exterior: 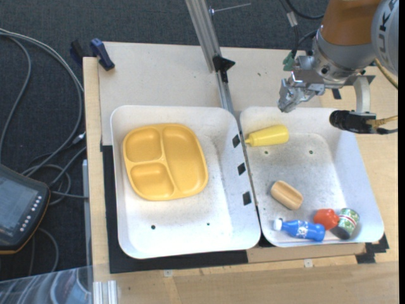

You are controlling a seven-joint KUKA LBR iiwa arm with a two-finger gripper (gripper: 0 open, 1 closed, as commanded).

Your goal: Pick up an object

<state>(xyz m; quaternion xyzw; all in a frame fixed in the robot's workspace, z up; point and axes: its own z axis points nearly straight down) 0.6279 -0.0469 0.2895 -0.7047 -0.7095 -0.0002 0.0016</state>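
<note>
Gripper hovers over the right bin's far rim; can't tell the jaws' state from this angle. Nearest pick: yellow bottle, just below-left of it in view, long axis roughly left-right. Bun lies farther down.

Even, bright overhead light; soft short shadows under the yellow divided plate and mustard bottle. Focus is sharp, with mild grain.
</note>
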